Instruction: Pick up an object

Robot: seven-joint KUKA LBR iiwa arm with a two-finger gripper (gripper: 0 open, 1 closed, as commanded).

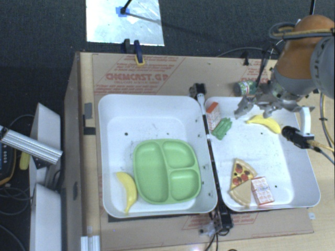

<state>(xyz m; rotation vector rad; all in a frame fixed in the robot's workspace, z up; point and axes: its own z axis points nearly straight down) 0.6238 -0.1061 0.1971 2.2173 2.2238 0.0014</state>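
Seen from above at a slant, two shallow white bins sit side by side on a bench. In the left bin (110, 114), well to the left of the jaws and nearer the viewer, a yellow banana (127, 190) lies just beside the near left corner of a green divided plate (167, 170). Across the divider, in the right bin (303, 184), a small red and white carton (212, 114) and a green piece (222, 128) lie close together just left of the jaws. The gripper (256, 107) hangs over the far end of this bin with its two fingers spread apart and nothing between them. A second yellow banana (265, 123) lies just beneath and slightly right of the jaws. Behind them a small can (244, 88) rests on the bench. Nearer the viewer, well apart from the jaws, a pizza slice (241, 181) touches a red packet (261, 190).
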